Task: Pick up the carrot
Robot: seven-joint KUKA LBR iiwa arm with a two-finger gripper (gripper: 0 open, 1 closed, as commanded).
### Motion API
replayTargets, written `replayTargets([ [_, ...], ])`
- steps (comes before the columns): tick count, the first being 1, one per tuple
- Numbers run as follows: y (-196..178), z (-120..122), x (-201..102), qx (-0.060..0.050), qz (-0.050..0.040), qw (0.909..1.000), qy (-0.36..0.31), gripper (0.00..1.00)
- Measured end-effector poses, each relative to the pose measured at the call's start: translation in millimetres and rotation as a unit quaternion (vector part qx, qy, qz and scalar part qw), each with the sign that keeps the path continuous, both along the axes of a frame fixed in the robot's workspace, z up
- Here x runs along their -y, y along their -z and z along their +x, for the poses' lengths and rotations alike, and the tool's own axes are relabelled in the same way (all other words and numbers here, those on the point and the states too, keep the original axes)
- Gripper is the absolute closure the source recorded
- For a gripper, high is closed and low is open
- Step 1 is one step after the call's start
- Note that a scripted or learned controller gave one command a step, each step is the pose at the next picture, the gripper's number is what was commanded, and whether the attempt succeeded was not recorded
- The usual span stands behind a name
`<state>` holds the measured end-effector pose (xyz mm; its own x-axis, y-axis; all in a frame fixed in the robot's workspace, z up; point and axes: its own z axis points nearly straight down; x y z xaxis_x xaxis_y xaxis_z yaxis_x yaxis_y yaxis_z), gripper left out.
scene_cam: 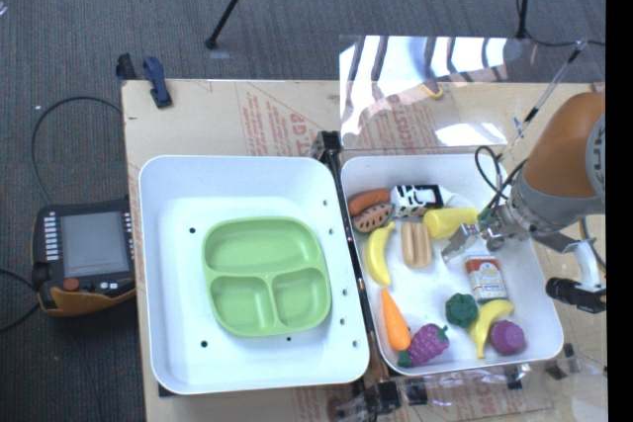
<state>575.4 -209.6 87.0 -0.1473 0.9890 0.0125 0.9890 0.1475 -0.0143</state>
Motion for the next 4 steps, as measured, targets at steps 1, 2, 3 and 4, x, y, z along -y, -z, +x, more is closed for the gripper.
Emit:
replayTargets([
  [1,-101.6,-32.0,-56.0,0.009,-0.0043,0.9956,0.093,0.0],
  [2,-22.3,-44.7,-102.8,0.0,-0.0038,0.9906,0.136,0.0],
  [3,1.7,-101.8,-123.6,0.002,-0.0055,0.9829,0.184,0.0],
  [4,-101.2,-98.6,-169.8,0.007,-0.0043,0.9968,0.079,0.0],
])
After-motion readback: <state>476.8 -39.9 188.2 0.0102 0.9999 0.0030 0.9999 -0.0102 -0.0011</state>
